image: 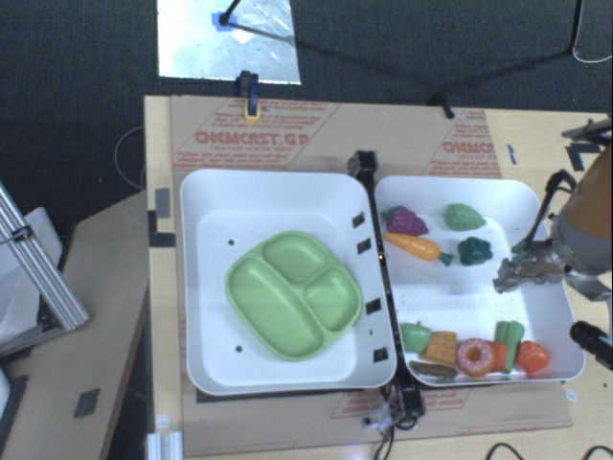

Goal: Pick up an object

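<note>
While my arm [586,220] reaches in from the right, bent low over the right bin [549,295], its gripper [506,278] points left and hangs above that bin's bare middle floor. I cannot tell how its pincer stands, and I see nothing in it. Just beside it, up and to the left, lies a dark green vegetable [474,250]; an orange carrot [414,246], a purple grape bunch [407,221] and a light green piece [464,217] lie nearby. A pink doughnut [474,356] sits along the bin's near wall. A green divided plate [292,293] rests in the left bin [206,257].
</note>
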You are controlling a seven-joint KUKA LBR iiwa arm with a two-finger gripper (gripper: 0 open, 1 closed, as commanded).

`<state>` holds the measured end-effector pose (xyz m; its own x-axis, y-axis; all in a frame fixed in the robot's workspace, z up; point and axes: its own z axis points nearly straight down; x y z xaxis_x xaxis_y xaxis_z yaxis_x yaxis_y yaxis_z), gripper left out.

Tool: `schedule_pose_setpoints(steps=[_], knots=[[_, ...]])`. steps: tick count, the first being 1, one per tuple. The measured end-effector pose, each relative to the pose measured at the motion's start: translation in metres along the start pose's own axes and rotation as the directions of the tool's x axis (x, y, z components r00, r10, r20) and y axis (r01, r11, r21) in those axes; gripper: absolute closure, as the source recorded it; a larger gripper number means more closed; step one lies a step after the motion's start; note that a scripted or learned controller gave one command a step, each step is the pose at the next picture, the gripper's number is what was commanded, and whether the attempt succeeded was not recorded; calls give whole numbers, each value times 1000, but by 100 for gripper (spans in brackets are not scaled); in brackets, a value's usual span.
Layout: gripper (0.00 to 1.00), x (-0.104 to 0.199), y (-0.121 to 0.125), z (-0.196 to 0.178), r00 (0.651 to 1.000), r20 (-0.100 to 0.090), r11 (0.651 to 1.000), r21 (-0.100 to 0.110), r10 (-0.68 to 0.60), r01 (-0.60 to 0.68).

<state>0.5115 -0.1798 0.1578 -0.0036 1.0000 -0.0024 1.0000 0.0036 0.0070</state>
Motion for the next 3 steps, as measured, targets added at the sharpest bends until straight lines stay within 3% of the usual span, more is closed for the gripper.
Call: schedule_pose_setpoints(steps=[2,3], knots=[[100,2,4,-68,1000,-1,1000,2,-1,1],[100,53,11,-76,1000,-4,1000,3,-6,6]])
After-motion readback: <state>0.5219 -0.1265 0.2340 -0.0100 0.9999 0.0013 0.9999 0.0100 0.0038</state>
